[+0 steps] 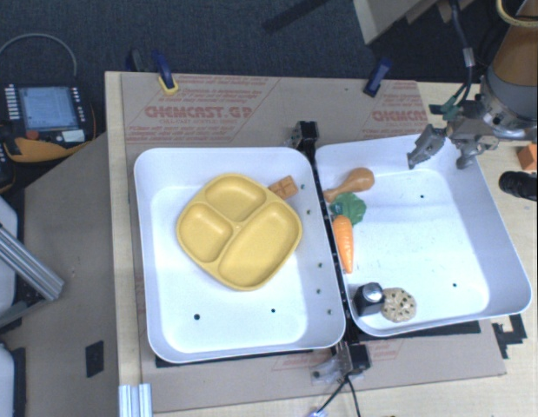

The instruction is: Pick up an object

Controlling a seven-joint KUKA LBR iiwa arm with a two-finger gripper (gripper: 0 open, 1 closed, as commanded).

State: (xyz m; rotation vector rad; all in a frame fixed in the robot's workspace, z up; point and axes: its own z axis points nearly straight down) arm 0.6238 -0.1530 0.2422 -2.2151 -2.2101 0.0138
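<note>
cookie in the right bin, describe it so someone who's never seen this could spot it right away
Look at the right white bin and go to its near left corner. The cookie lies flat there, a small round tan disc with dark specks, right beside a small black and silver object. The carrot farther back along the same wall is orange, long and leafy-topped.

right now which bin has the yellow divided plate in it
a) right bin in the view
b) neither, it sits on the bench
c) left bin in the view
c, since the yellow divided plate lies inside the left bin, while the right bin holds the carrot and the cookie.
</note>
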